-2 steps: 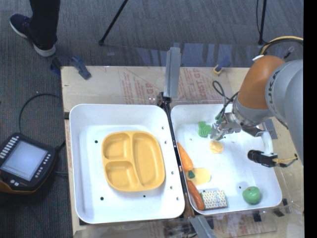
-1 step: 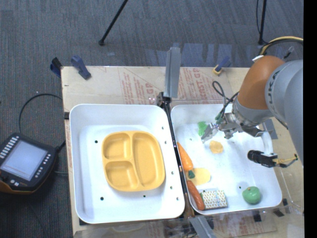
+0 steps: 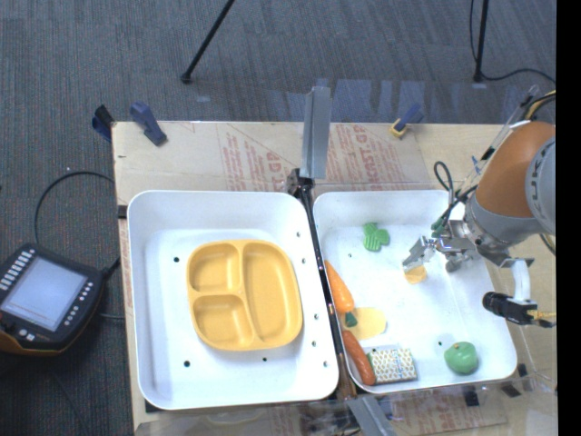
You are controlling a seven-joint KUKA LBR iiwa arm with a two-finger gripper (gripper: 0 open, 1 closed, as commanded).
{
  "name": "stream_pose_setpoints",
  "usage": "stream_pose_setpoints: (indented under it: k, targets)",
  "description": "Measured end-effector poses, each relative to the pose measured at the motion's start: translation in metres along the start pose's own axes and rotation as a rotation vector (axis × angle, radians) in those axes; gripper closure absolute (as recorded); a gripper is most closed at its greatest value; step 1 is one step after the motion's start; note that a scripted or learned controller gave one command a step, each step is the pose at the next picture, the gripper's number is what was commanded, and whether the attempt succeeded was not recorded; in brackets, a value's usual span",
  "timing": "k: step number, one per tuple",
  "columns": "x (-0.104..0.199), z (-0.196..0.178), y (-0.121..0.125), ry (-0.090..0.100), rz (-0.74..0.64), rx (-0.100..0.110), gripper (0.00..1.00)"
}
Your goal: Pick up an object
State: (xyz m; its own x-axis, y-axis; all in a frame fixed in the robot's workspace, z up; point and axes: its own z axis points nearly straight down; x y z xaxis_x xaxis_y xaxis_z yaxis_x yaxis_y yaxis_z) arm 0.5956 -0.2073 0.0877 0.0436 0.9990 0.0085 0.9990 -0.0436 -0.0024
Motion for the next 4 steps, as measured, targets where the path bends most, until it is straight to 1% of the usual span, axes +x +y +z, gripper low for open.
stream_pose_setpoints:
  k: [1, 2, 3, 4]
  targets:
    - [0.026, -0.024, -0.021, -0.007, -0.287, 0.0, 0.0]
    - [0.04, 0.003, 0.007, -0.006, -0.319, 0.004, 0.0]
    - [0.04, -0.009, 0.008, -0.007, -0.317, 0.0, 1.0]
    - [0.04, -0.008, 0.008, -0.007, -0.317, 0.001, 0.0]
